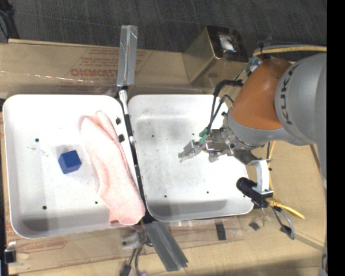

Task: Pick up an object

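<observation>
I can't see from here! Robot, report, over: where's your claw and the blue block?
Gripper over right bin, nothing between fingers. Blue block in left bin, beside pink cloth. Path clear.

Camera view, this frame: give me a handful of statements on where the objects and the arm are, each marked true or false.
1. The blue cube lies in the left bin. True.
2. The pink cloth lies in the right bin. False: it lies in the left bin, along the divider between the bins.
3. The gripper is over the right bin. True.
4. The gripper is touching the blue cube. False: the cube sits apart from it, in the other bin.
5. The cube rests on top of the cloth. False: it sits on the bin floor beside the cloth.
</observation>
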`<state>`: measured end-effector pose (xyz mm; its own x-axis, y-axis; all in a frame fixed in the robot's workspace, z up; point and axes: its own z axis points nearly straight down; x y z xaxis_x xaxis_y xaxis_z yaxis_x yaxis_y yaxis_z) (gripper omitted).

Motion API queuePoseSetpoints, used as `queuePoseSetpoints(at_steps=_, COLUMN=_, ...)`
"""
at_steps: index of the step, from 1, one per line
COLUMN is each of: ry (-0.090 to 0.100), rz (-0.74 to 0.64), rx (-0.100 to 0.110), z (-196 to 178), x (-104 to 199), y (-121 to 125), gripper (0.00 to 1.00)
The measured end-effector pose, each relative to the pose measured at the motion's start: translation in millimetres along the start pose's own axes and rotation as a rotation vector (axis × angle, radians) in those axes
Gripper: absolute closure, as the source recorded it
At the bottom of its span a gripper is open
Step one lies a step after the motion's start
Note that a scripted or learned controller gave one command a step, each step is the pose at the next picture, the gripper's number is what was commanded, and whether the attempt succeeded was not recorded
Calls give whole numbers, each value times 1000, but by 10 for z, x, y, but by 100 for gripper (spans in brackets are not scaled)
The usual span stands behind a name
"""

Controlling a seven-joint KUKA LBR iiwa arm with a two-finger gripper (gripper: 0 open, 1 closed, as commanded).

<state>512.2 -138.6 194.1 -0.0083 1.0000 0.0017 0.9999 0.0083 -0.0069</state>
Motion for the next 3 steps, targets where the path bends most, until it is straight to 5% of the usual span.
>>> queuePoseSetpoints(at_steps=1, ry=-2, rz=129, rx=-2, z=7, x=-425, y=666, gripper=0)
queuePoseSetpoints(at_steps=2, ry=-1, rz=88, rx=-4, z=-385, x=-669, y=769, gripper=0)
queuePoseSetpoints(at_steps=3, ry=0, rz=588, rx=-5, z=-1292, x=-622, y=404, gripper=0)
